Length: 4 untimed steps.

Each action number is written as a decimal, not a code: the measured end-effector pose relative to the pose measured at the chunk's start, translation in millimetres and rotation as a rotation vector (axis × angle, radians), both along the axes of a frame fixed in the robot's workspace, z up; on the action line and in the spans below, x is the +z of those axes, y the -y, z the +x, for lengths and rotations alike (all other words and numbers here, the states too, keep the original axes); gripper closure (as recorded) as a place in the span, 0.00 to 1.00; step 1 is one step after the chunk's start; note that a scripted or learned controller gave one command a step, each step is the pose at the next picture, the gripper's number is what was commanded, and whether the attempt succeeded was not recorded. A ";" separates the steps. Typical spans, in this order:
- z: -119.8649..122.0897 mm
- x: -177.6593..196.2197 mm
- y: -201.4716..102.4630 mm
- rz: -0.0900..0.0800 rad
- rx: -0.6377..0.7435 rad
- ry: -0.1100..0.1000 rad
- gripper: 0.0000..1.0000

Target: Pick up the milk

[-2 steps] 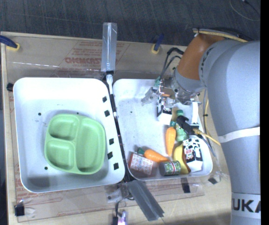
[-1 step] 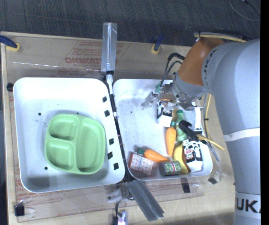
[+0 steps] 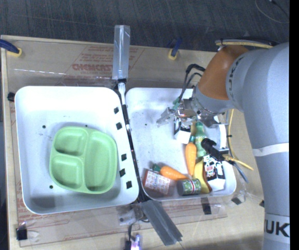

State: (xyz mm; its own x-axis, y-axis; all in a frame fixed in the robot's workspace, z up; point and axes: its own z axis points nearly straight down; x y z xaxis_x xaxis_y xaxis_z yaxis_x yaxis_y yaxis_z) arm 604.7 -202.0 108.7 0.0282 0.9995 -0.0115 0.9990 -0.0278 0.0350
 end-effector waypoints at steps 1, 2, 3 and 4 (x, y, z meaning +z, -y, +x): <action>0.8 -1.1 3.2 0.002 0.043 -0.007 0.00; 2.7 -1.7 8.3 0.000 0.134 -0.011 0.00; 5.2 11.7 10.5 -0.007 0.137 -0.004 1.00; 5.6 12.0 9.4 -0.005 0.139 -0.006 0.00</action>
